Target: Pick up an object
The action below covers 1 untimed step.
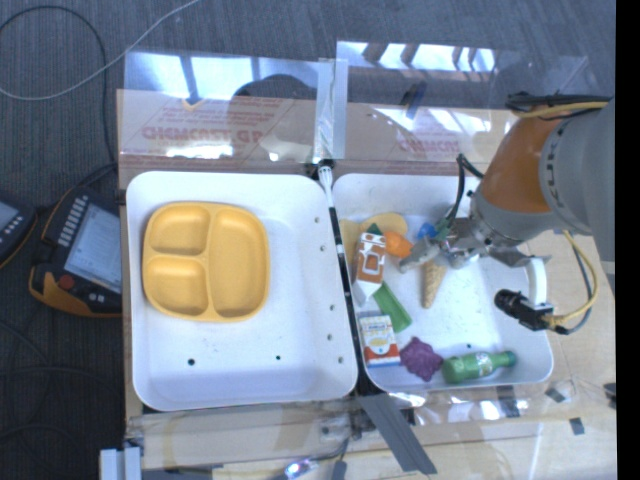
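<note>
My gripper [443, 249] is low inside the right bin [520, 318], near its middle. It sits just above the wide end of a tan ice-cream cone [431, 281] and right of an orange carrot-like toy [398, 244]. The wrist body covers what lies under the gripper. Left of it stand an orange-and-white juice box [371, 259] and a green wedge [393, 308]. A small red-and-white carton [377, 336], a purple grape bunch [420, 358] and a green bottle [480, 365] lie along the front of the bin.
The left bin [200, 368] holds a yellow divided plate [207, 260]. A black cable connector [522, 309] hangs off the arm over the right bin's right side. A teach pendant [80, 253] lies on the floor at left.
</note>
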{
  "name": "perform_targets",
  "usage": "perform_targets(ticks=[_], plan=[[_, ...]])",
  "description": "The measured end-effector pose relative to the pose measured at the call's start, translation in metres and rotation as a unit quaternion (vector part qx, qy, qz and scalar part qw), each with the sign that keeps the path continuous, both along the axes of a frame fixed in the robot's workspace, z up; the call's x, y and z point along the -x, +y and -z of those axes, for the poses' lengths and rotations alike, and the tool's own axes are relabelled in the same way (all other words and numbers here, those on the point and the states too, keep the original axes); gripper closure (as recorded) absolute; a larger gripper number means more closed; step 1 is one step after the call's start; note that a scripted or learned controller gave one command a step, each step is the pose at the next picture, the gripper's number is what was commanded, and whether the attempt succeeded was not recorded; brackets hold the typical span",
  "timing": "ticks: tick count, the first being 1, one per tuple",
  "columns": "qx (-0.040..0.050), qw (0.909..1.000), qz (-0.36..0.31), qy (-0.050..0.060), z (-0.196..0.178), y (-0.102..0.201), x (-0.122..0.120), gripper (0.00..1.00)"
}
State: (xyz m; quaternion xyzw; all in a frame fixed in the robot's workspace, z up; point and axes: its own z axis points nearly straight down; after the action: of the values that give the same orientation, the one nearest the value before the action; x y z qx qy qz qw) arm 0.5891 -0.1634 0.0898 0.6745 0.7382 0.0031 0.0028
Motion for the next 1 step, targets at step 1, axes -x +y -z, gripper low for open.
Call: perform_targets(ticks=[1], plan=[[0.0024,0.9999,0.01,-0.001,-0.0001,0.0346,-0.0251,0.0]])
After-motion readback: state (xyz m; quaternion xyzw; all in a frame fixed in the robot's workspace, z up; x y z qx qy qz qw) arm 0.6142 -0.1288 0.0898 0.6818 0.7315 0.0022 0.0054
